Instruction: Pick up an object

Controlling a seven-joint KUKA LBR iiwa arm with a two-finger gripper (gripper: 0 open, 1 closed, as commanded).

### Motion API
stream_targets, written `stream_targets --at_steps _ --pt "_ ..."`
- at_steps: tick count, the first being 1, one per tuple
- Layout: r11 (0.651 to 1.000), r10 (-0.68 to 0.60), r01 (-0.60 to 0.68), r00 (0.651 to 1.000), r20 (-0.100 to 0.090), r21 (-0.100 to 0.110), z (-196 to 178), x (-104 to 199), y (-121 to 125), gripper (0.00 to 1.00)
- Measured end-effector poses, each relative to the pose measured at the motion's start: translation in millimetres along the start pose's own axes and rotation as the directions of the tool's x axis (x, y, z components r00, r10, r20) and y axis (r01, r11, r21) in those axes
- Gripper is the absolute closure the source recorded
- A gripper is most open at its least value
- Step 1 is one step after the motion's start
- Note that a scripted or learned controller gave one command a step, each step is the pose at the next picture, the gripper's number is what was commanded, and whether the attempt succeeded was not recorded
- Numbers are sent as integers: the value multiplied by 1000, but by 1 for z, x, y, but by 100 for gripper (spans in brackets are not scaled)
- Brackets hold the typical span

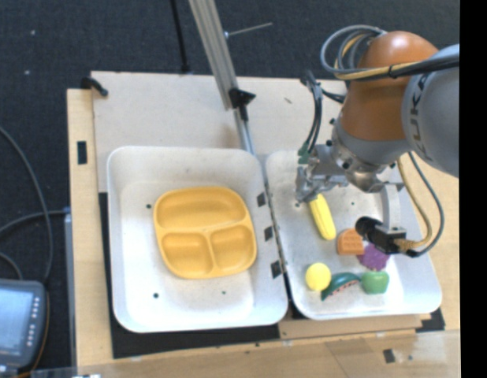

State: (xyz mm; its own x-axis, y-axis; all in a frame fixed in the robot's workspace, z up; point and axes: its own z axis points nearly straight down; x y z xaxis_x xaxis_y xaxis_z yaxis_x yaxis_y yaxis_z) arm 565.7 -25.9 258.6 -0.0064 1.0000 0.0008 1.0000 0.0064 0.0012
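From my seat I see the tool (pixel 308 186) low over the upper left part of the right bin (pixel 421 290), just above the top end of a yellow corn cob (pixel 322 216). I cannot tell from this slant how the tool is set, and nothing shows clearly caught in it. The corn cob lies tilted on the bin floor. Below and to its right sit an orange block (pixel 350 243), a purple piece (pixel 374 256), a green piece (pixel 375 282), a yellow ball (pixel 317 276) and a dark green curved piece (pixel 341 284), all close together. The left bin (pixel 129 305) holds a yellow divided tray (pixel 204 231), lying flat. Both bins rest on the pale surface (pixel 165 109).
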Motion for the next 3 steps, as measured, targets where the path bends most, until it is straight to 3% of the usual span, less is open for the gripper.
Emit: stream_targets --at_steps 2,3 --pt "1000 -1 1 1000 0 2 13 110 -35 100" --pt "1000 5 -5 1000 -1 0 12 107 -34 0"
